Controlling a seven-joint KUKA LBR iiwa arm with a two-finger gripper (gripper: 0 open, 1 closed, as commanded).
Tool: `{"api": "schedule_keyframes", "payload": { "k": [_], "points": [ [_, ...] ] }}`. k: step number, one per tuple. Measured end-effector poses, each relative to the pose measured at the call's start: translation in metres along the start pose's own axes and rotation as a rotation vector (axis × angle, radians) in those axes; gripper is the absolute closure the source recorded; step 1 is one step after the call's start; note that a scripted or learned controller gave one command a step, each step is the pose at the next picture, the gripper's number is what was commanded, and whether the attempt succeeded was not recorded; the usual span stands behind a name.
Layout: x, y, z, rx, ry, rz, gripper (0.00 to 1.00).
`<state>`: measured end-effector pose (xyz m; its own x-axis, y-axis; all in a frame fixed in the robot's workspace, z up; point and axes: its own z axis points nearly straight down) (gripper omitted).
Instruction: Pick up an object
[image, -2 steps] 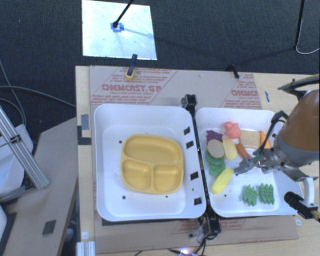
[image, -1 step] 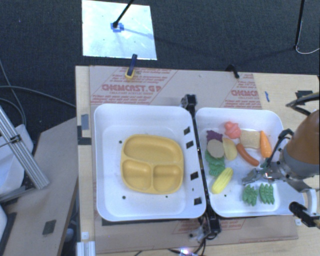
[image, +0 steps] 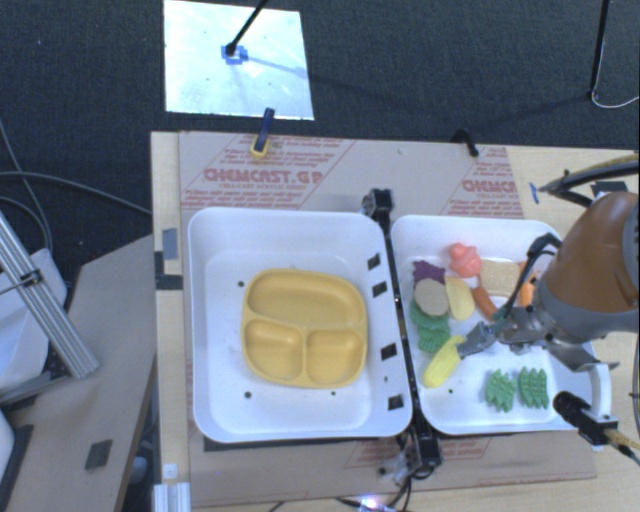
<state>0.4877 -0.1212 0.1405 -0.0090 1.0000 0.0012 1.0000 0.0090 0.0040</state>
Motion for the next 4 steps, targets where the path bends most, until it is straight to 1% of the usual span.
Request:
{"api": "schedule_keyframes", "payload": {
  "k": [1, 2, 3, 4],
  "points": [
    [-0.063, -0.002, 0.059, 0.004, -0.002, 0.012, 0.00],
    [0.013, 0.018, -0.074, -0.012, -0.001, -0.004, 0.00],
    [0.048, 0.061, -0.043, 0.001, -0.001, 0.001, 0.00],
    [0.062, -0.003, -0.043, 0.007, 0.001, 0.009, 0.00]
  ]
}}
